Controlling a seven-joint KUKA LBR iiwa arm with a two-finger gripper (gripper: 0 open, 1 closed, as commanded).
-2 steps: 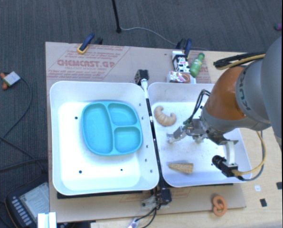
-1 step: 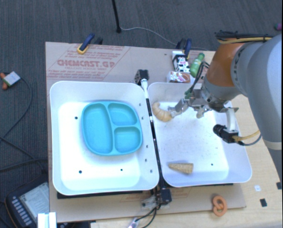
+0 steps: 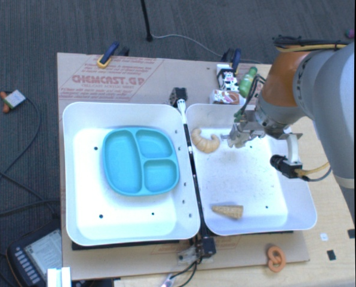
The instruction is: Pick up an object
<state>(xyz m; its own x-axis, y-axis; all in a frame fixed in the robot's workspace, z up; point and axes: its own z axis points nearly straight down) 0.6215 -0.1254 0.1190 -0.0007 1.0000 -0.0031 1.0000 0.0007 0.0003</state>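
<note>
You are in the approach step: the gripper (image 3: pixel 236 137) hangs low at about twelve o'clock in the right bin (image 3: pixel 297 220), just beside the croissant (image 3: pixel 205 142), which lies at its nine o'clock and is not between the jaws. Whether the jaws are parted or closed, you cannot tell from this slant. A cone-shaped pastry (image 3: pixel 228 210) lies at six o'clock in that bin, well apart. Next, I judge, you must shift toward nine o'clock and straddle the croissant before closing. The worktop (image 3: pixel 115 81) board reads "CHEMCAST GP" in red. The blue divided plate (image 3: pixel 141 161) sits in the left bin (image 3: pixel 82 115).
</note>
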